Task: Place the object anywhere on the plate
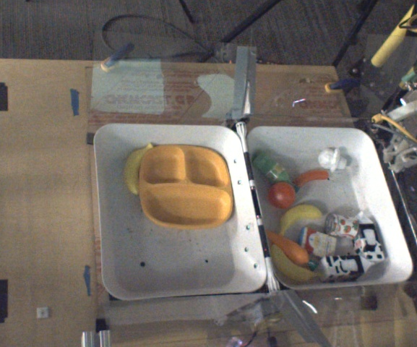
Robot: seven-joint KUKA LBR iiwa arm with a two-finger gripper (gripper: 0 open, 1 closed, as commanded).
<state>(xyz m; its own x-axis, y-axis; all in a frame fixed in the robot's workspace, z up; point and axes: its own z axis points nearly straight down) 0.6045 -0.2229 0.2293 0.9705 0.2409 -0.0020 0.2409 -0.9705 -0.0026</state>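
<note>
Clutter was the risk in the camera view: the toys in the right bin (381, 194) lay touching, so a pick could drag a neighbour, say the tomato (282, 194) beside a banana (301, 215). Gripper state: cannot tell. The orange plate (186, 185) sat in the left bin (121, 251), overlapping another banana (133, 170).

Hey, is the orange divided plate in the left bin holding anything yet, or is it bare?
Bare. The plate shows three orange compartments with nothing in them. A yellow banana pokes out from beneath its left edge, not on top.

yellow item (131, 170) half hidden under orange plate (186, 185)
</note>
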